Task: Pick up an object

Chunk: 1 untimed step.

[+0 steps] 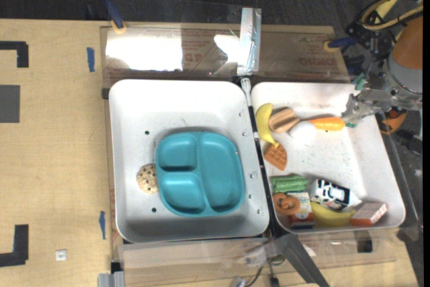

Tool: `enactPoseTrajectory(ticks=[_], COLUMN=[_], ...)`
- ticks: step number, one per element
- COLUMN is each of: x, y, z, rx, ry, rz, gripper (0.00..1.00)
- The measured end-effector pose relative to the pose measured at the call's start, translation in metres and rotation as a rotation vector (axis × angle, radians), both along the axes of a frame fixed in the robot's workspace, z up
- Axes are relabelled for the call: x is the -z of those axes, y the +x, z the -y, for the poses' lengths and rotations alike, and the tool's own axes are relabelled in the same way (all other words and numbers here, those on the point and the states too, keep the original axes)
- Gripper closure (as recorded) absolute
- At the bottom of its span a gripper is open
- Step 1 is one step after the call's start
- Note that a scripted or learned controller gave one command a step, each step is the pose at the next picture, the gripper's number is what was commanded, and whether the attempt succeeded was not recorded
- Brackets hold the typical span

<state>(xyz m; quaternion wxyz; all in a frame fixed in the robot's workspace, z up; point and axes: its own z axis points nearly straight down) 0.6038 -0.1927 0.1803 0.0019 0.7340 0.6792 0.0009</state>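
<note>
My gripper [354,109] hangs over the far right part of the right bin [376,158], right beside the end of an orange carrot [326,123]; whether it touches the carrot is unclear. To the carrot's left lie a tan bread roll [283,119] and a yellow banana [263,124]. A waffle piece [276,156] sits below them. Along the bin's near side are a green packet [290,183], a black-and-white item [333,193], a second banana [329,214] and a pinkish box [369,213].
The left bin [127,111] holds a teal divided plate [199,173] with a cookie [147,178] at its left side. A clear plastic sheet [181,44] stands behind the bins. Yellow and black cables [390,7] hang at the upper right.
</note>
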Motion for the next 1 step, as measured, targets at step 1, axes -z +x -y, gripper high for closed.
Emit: enactPoseTrajectory(ticks=[1], x=[-0.0287], y=[-0.0727], z=[-0.0227], rx=[0.26], ry=[0.003], rz=[-0.005], gripper=[1.0])
